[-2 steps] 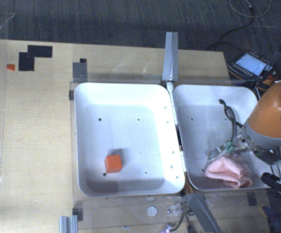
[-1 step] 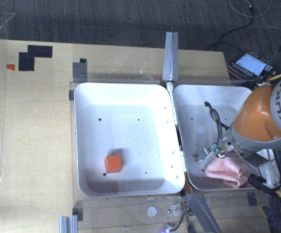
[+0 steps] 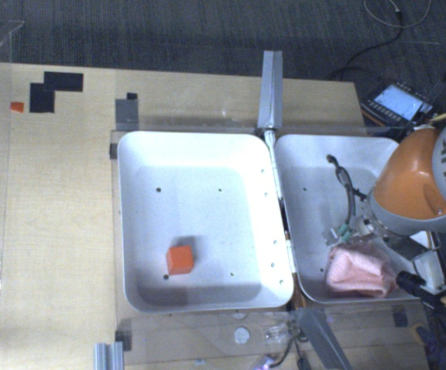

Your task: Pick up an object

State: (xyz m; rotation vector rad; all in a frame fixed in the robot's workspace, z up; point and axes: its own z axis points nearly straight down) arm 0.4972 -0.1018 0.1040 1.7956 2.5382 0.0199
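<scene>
A small orange cube lies in the left bin, toward its front left. A soft pink cloth-like object rests in the right bin near its front wall. My gripper reaches down into the right bin from the right, its tip just above the pink object's upper left edge. The arm's orange band and grey wrist cover the bin's right side.
A grey metal post stands behind the seam between the bins. Black markers and a small orange square lie on the wooden bench at far left. A cable hangs in the right bin.
</scene>
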